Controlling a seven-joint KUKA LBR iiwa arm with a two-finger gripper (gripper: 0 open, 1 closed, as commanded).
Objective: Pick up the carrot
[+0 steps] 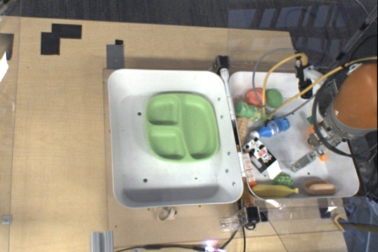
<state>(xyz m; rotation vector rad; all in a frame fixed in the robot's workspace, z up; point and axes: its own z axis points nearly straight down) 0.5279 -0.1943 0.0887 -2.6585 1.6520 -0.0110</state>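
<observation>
Two white bins on table point(59, 156), left bin point(118, 144) holding one green divided plate point(180, 126), right bin point(348, 177) holding one carrot point(243, 124) at its left wall, one banana point(275, 190), one blue bottle point(275, 127), one gripper point(302, 161) over bin floor, finger state unclear.

No text can be read; the black-and-white card point(260, 154) at lower right of the frame bears only blurred marks

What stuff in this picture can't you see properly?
- The gripper: small and blurry, so I cannot tell how it is set.
- The carrot: I cannot pick it out; the toys in the right bin are small and crowded.
- The black and white toy: too blurry to name.
- The arm: cut off by the right edge.
</observation>
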